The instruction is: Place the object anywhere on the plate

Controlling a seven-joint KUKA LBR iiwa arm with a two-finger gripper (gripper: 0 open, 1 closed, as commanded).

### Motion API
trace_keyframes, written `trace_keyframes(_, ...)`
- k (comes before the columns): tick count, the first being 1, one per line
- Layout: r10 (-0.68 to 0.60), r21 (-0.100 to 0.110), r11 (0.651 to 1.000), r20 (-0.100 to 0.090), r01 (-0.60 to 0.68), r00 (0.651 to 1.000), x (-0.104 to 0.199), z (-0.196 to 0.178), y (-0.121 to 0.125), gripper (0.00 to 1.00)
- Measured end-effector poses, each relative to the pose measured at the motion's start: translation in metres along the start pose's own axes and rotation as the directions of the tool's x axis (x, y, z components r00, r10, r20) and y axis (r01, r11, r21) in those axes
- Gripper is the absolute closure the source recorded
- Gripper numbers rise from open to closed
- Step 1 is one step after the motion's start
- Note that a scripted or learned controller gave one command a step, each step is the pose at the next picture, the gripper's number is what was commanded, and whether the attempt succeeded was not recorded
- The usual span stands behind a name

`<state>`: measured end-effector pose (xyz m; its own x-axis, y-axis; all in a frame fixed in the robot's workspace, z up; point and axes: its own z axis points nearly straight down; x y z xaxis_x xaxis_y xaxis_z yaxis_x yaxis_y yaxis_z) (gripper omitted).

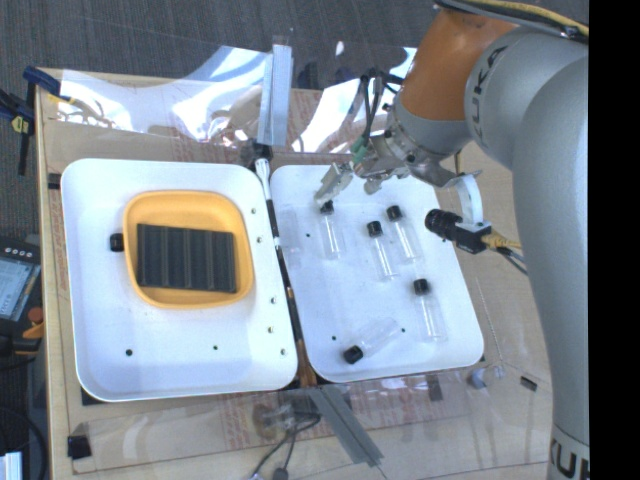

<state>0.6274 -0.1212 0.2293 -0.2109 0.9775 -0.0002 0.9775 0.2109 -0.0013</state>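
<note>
Worktop with 2 white bins: nearest, 5 capped vials [382,249] loose in the right bin [455,318], yellow plate [185,213] left, jaws' state unreadable on the gripper [345,180] beyond; pick pending, needs descent onto 1 vial.

I log light: bright, even | glare: clear plastic sheet [215,93] left of the gripper [345,180] | shadows: soft | focus: slightly soft overall
</note>
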Motion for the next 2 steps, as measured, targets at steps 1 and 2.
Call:
trace_keyframes(1,-0.028,0.002,1.0,-0.001,0.028,1.0,0.032,-0.008,-0.008,0.0)
trace_keyframes(2,-0.015,0.004,1.0,-0.002,0.015,1.0,0.042,0.034,0.019,0.0)
